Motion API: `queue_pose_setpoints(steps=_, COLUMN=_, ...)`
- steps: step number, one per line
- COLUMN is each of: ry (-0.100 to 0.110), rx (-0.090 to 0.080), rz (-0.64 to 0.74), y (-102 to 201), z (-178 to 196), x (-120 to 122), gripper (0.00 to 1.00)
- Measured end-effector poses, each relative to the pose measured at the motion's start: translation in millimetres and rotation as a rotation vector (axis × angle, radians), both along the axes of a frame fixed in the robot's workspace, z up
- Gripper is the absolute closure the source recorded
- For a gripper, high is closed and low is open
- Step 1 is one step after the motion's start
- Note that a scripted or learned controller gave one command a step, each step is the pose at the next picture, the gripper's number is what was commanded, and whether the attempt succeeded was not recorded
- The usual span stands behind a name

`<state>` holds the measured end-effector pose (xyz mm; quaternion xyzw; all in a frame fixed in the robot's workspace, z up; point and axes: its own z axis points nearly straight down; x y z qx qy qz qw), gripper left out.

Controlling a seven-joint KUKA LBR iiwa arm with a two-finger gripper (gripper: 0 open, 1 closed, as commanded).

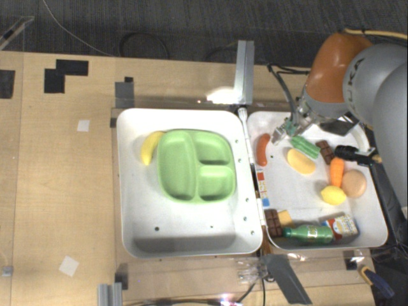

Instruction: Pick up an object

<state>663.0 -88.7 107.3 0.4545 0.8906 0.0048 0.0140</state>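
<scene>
My gripper [287,132] hangs over the back left part of the right bin [380,234], open, with nothing between its fingers. Just right of it and below lies a green cucumber [305,147], very close to the fingertips. A red sausage [262,149] lies to the gripper's left near the bin wall. Below the cucumber sits a yellow oval piece [301,162]. Further right are a brown chocolate piece [326,152], an orange carrot [336,171], a tan egg-shaped piece [354,183] and a lemon [333,195].
Along the right bin's front lie a green bottle [308,234], a small carton [344,225] and a chocolate bar [273,222]. The left bin [134,234] holds a green divided plate [194,164] and a banana [150,146]. The arm fills the upper right.
</scene>
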Motion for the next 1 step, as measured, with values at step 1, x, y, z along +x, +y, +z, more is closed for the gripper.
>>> queue_pose_setpoints(steps=1, ry=0.007, rx=0.002, rz=0.002, y=1.1, z=-1.8, x=-1.4, gripper=0.00)
